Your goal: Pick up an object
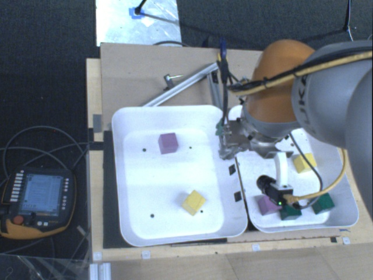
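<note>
In the left bin (128, 127) a purple cube (168, 143) lies toward the back and a yellow cube (193, 202) toward the front. The right bin (344, 214) holds a yellow block (304, 163), a purple block (267, 205) and two green blocks (289, 212) (322, 203) near its front wall. My gripper (228, 147) hangs below the orange wrist band, over the strip where the two bins meet, right of the purple cube and apart from it. The arm hides much of the right bin.
A metal rod (183, 86) lies on the brown board behind the left bin. Cables and a black fitting (269, 186) hang from the arm over the right bin. A teach pendant (38, 200) sits on the floor at left.
</note>
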Tool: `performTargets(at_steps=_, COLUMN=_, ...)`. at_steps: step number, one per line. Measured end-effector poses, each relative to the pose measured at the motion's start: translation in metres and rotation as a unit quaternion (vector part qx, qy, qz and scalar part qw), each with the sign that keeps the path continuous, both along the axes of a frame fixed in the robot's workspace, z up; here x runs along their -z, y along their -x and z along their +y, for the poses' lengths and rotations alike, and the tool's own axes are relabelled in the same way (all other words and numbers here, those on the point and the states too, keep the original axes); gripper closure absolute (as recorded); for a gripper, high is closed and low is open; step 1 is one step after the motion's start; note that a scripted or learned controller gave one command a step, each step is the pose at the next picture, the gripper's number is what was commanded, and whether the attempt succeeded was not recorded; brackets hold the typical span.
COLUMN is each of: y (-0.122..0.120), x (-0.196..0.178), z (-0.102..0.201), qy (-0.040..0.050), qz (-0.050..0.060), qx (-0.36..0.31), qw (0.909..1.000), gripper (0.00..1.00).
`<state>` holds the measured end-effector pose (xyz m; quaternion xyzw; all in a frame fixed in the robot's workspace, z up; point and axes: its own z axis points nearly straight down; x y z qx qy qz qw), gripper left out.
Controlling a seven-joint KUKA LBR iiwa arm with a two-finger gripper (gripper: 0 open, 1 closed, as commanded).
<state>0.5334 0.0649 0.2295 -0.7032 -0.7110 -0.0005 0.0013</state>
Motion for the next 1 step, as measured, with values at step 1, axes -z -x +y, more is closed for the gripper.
performTargets(at_steps=1, y=0.0425, x=-0.0002, z=0.0310, qy=0.0002, qz=0.001, qx=0.001, qw=1.0000, gripper=1.00)
